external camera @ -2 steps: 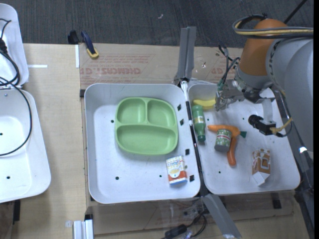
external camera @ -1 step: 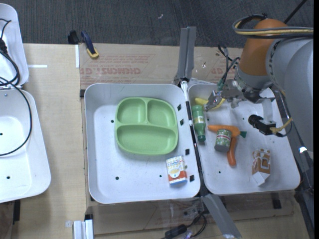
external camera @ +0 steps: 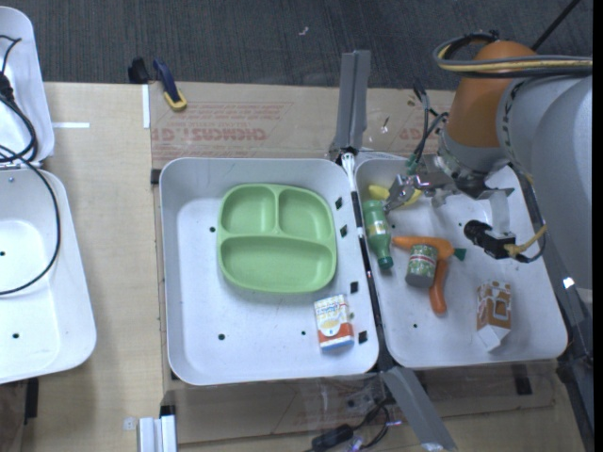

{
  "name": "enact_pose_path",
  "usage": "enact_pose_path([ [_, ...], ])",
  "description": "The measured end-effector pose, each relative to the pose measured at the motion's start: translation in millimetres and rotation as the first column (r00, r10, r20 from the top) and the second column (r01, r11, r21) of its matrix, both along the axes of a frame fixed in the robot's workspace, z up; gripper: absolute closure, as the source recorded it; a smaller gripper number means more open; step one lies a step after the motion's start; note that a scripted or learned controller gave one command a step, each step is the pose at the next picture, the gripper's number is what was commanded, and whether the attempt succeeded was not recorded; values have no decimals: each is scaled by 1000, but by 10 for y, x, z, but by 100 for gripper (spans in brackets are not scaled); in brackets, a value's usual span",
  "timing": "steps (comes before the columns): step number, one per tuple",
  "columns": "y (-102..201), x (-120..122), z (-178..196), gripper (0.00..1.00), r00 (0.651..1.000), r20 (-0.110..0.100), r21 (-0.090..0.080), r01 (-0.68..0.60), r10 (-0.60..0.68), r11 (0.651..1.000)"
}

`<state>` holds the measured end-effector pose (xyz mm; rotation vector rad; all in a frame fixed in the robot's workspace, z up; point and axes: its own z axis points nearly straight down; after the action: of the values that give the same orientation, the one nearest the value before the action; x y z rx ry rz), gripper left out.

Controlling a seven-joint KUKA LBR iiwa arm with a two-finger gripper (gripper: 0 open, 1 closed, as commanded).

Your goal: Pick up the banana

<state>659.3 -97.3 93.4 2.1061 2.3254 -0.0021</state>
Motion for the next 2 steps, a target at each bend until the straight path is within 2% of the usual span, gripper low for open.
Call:
enact_pose_path([
  [1, -9, -2, 93, 100, 1000, -1, -1, 0, 0, 1000],
  [2, -8, 0, 95, 0, 1000, 0, -1, 0, 0, 1000],
])
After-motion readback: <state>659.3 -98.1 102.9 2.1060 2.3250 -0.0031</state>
